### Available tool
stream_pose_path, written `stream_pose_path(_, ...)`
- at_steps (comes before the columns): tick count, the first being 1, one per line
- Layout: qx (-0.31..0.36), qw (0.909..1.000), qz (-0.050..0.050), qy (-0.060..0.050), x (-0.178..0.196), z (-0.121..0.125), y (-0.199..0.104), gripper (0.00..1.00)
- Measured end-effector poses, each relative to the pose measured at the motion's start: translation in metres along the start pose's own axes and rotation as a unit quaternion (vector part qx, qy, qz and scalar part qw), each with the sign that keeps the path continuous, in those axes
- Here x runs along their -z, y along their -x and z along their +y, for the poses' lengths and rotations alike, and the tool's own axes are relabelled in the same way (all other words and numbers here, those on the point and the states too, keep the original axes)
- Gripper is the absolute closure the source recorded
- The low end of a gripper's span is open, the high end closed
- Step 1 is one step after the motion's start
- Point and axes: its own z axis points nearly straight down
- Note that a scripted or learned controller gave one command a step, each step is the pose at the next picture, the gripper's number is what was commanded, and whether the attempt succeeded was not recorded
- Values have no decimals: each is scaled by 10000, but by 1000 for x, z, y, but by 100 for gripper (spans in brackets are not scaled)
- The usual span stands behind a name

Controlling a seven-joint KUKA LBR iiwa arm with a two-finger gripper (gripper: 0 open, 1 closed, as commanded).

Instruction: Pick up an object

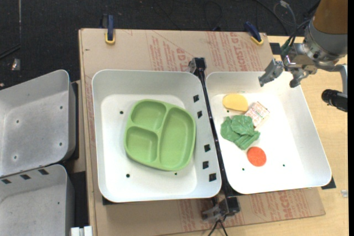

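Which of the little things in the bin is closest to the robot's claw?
The yellow piece. It lies at the top of the right bin, just below and left of the gripper; the green cloth and the orange disc sit farther down.

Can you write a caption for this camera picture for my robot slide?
Open gripper hovers over right white bin of small objects; green divided plastic tray fills left bin.

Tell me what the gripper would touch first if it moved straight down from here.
Probably the bare white floor of the right bin near its back edge. The gripper hangs open above that corner, away from the yellow piece; depth is unclear.
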Motion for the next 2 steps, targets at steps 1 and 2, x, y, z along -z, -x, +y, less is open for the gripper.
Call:
stream_pose_path(1, 13, 10000, -9, 62, 8, 2, -1, 0)
stream_pose_path(2, 0, 10000, -5, 36, -54, -4, -2, 0)
